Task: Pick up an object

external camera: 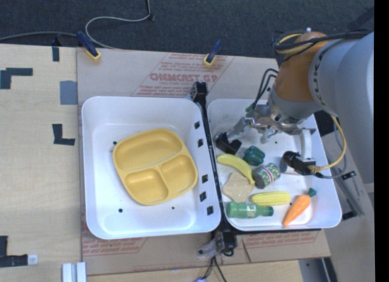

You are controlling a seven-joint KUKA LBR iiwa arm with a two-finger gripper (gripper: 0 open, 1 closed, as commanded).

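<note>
Low over the right bin (331, 211), the gripper (234, 136) is hanging with its dark fingers (223, 144) apart and nothing between them, likely readied for a descent. Just beneath, 1 banana (236, 166) is lying beside a teal cup (254, 154) and a small can (266, 175). Corn (270, 199), a carrot (295, 209) and a green bottle (248, 210) are crowding the near edge. Across the divider, the left bin (97, 208) is carrying a yellow tray (155, 165).

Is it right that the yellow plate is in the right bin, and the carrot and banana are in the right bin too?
Not quite. The camera view shows the yellow plate lying in the left bin, by itself. The carrot and banana are indeed in the right bin.
</note>
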